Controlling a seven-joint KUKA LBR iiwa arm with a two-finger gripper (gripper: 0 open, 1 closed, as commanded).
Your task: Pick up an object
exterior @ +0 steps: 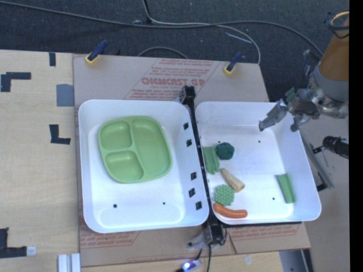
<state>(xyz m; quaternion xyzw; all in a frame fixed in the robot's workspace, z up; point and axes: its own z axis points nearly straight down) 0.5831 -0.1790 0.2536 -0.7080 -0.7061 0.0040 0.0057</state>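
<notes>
A divided plate (135, 149) is set in the left bin (91, 169), while several toy foods (224, 194) are gathered in the right bin (266, 152).

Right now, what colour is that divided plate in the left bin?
Light green. The divided plate shows plainly in the camera view, lying in the left bin.

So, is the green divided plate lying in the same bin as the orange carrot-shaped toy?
No: the green divided plastic plate lies in the left white bin, while the orange carrot-shaped toy lies in the right white bin.
</notes>
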